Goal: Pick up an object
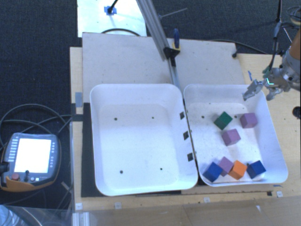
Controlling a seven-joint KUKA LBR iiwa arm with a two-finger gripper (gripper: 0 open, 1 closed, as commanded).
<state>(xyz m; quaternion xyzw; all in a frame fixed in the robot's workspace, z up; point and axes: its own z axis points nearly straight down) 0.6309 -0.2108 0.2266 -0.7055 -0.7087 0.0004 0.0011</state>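
The right bin (pixel 268 121) holds several small blocks: a green one (pixel 223 120), a purple one (pixel 248 120), another purple one (pixel 231 136), and near the front edge a blue one (pixel 212 171), a purple one (pixel 226 165), an orange one (pixel 238 169) and a second blue one (pixel 256 169). My gripper (pixel 261 91) hangs over the bin's far right corner, above and right of the purple block. Its two fingers are spread apart with nothing between them.
The left bin (pixel 101 126) lies beside the right one, with black clips along the shared rim. A slanted metal pole (pixel 155 25) crosses the bench's back. A teach pendant (pixel 30 161) rests on the floor at the left.
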